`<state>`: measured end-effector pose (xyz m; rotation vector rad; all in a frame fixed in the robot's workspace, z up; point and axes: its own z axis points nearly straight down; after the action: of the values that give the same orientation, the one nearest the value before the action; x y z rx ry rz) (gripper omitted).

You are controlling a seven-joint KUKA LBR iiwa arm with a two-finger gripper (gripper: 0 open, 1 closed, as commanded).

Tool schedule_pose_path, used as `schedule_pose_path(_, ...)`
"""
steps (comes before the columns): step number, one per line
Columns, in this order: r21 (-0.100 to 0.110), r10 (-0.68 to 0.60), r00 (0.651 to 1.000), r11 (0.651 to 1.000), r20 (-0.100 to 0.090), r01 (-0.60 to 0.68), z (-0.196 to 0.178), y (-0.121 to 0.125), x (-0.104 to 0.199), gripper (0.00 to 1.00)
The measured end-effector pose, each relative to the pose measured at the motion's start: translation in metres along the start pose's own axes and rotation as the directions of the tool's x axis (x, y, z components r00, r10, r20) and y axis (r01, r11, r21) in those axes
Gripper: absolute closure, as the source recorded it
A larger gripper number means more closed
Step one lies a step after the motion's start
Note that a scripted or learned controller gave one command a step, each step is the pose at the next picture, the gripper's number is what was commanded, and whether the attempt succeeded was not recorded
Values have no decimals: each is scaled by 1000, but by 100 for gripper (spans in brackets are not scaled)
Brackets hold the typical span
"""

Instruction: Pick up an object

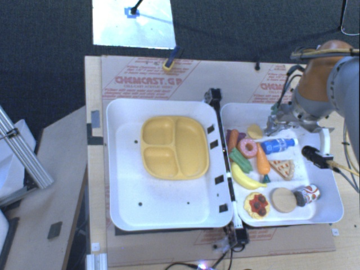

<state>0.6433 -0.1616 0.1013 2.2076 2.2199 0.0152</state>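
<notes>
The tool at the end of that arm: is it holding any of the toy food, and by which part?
It cannot be told. The tool hangs low over the right bin, near the blue bottle, and its tip is too small and blurred to show anything held.

Dark carpet floor (pixel 45 44) is seen behind the wooden bench (pixel 169 246); a reflective square panel (pixel 134 16) is laid on it.

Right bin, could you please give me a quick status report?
End effector low over right bin, above blue bottle. Nothing visibly held. Donut, carrot crowd alongside.
</notes>
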Motion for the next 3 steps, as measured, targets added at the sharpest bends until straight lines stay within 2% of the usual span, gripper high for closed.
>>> schedule_pose_path(2, 6, 3, 1000, 1000, 2, -3, -116, 9, -19, 100)
schedule_pose_path(3, 10, 1, 1000, 1000, 0, -1, -124, 11, -19, 100)
